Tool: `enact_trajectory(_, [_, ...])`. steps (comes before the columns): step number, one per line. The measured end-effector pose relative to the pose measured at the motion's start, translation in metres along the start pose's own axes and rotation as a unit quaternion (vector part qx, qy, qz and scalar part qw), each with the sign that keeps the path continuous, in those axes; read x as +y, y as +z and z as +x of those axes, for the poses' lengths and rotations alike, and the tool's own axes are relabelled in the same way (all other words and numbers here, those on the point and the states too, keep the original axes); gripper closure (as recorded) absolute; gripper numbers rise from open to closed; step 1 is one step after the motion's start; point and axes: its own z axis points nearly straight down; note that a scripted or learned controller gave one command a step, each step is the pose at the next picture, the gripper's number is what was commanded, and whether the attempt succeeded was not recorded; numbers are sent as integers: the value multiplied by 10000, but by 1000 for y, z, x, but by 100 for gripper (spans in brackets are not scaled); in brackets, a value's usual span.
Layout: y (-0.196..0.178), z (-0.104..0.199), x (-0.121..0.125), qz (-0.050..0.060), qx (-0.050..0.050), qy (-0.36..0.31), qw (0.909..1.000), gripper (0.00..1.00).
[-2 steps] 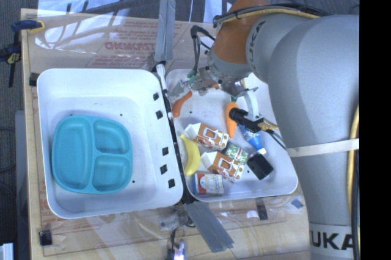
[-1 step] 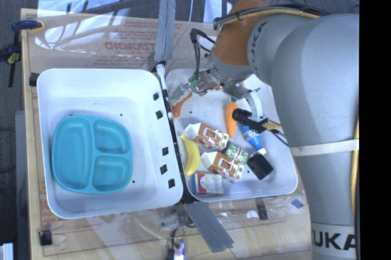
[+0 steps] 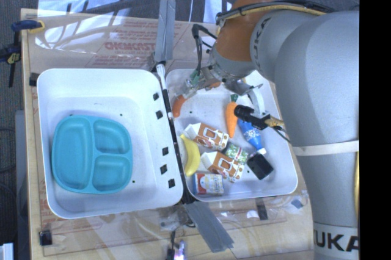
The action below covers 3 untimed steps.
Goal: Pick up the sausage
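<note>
Sausage point(image 3: 177, 105) pickup looks risky: the arm point(image 3: 317, 88) looms over the right bin point(image 3: 281, 182), the tool point(image 3: 197, 80), its grip impossible to tell, hangs near that bin's far-left corner, and the sausage hugs that bin's left wall, so a descent may strike the wall

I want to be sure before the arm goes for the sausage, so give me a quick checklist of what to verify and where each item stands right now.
1. Sausage located: ok. The sausage lies at the right bin's left wall, far end.
2. Gripper near target: ok. The gripper hangs just above and right of it.
3. Finger state: cannot tell, the wrist hides it.
4. Sausage in the grip: not ok, it lies apart on the bin floor.
5. Clear of neighbours: ok. The carrot and banana lie apart from it.
6. Room at the wall: cannot tell.
</note>
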Motion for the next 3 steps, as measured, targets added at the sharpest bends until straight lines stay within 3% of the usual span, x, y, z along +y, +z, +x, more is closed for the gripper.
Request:
enact_trajectory(1, [-25,-89,-31,141,51,-260,9995,100])
enact_trajectory(2, [-25,-88,-31,141,52,-262,9995,0])
enact_trajectory(3, [26,-18,-1,119,48,-964,9953,0])
